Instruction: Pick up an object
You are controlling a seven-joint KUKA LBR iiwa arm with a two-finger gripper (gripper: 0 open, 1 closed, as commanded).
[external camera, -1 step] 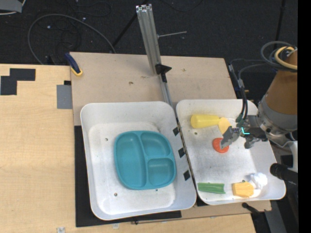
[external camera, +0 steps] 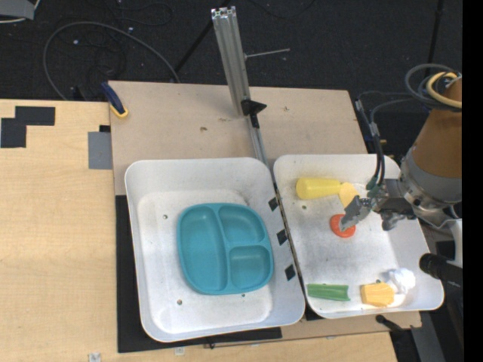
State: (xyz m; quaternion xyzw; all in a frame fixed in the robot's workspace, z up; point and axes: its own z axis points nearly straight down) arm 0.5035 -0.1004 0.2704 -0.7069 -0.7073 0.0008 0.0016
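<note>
In the right bin point(external camera: 317, 266) lie a yellow bottle-shaped toy point(external camera: 320, 188), a small red-orange disc point(external camera: 343, 228), a green block point(external camera: 327, 292) and a yellow piece point(external camera: 377, 295) beside a white lump point(external camera: 400, 280). My gripper point(external camera: 355, 216) hangs over the right bin, its dark fingers pointing down just above the red-orange disc and right of the yellow toy. Nothing shows between the fingers.
The left bin point(external camera: 151, 277) holds a teal divided tray point(external camera: 225, 247). A metal post point(external camera: 232, 59) rises behind the bins. The arm's grey body and orange band point(external camera: 441, 138) stand at the right edge, with cables beside it.
</note>
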